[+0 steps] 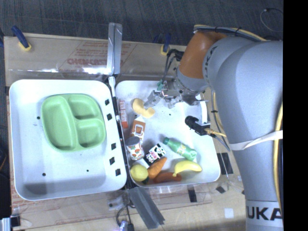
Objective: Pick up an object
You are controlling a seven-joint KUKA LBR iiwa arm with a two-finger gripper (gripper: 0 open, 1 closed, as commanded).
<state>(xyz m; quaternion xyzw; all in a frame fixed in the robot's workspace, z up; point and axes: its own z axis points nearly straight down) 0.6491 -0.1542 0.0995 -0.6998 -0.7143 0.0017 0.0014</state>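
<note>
The grey, smooth-shelled arm [245, 81] with its orange band reaches in over the right white plastic bin [208, 170], a shallow tray with rounded corners. Its metal gripper [161, 96] hangs above the upper part of that bin, just beside a pale yellow, rounded toy piece [142, 108] lying near the bin's left wall. Whether the gripper is wide or narrow cannot be told from this angle; nothing shows between its tips.

The things that could be picked up are crowded toward the lower left of the right bin. A small orange-and-white carton [138, 128] lies below the pale piece, and under it a red-and-white printed box [135, 150]. Beside that is a little black-and-white cow-patterned cube [155, 153]. A green glossy plastic bottle [180, 148] lies tilted to the right of the cube. Along the bottom wall sit a round yellow lemon-like fruit [138, 172], an orange tapered toy carrot [157, 167], a dark red sausage-shaped piece [167, 177], and a curved yellow toy banana [187, 167], all touching or nearly so. A thin reddish object [123, 113] lies against the left wall.

A black cable connector [194, 125] hangs off the arm over the right side of the bin.

The left white bin [24, 177] holds a light green, matte, three-compartment plate [73, 121]. Both bins rest on the table [57, 57], covered in brown printed cardboard.
</note>
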